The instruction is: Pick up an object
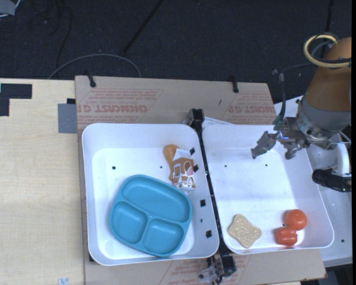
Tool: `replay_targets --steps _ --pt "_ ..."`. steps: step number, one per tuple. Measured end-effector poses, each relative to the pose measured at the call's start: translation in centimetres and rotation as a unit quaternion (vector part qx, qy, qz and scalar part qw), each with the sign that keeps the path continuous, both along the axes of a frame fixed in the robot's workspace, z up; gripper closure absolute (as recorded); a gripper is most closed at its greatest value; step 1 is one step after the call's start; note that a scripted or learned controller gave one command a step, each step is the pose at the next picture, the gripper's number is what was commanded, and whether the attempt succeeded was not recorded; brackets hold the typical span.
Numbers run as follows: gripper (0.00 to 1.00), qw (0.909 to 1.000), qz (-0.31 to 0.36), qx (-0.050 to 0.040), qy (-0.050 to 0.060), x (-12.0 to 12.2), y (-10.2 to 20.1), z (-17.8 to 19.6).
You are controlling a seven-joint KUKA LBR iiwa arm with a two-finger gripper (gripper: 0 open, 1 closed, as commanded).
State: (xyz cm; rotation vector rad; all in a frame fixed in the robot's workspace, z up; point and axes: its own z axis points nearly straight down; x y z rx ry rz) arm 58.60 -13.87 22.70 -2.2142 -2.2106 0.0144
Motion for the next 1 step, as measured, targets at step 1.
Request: replay_targets --steps 1 --pt "0.00 1.0000 0.001 -0.0009 -0.006 0.24 -0.01 0.74"
